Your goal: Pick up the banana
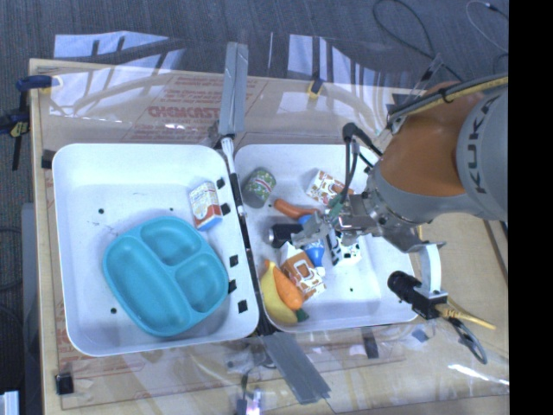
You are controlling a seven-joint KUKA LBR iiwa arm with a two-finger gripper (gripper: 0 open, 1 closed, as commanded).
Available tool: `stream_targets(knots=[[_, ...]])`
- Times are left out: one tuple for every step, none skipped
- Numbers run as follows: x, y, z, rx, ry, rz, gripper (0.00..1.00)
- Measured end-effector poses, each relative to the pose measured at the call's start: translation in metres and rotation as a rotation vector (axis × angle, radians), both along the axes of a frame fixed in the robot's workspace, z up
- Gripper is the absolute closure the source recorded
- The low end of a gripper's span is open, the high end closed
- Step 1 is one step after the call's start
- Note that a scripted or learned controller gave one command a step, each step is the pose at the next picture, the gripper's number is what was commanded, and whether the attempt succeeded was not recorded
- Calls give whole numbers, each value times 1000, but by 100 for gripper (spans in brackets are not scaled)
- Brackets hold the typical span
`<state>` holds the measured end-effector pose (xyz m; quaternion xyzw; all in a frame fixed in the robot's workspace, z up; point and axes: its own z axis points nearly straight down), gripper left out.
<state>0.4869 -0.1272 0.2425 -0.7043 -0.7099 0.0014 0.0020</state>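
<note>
Banana [273, 290], curved and smooth yellow, lies near the metal hand [335, 228]; its grip state cannot be told.

Bright, even overhead light. Glare streaks cross the clear sheet on the desk [130, 102] behind the left bin [78, 232]. Both white bins look nearly washed out, shadows soft. Small clutter in the right bin [380, 296] is slightly blurred.
</note>
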Motion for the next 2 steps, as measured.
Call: stream_targets(knots=[[14, 22, -112, -12, -15, 63, 0], [4, 13, -124, -16, -57, 15, 0]])
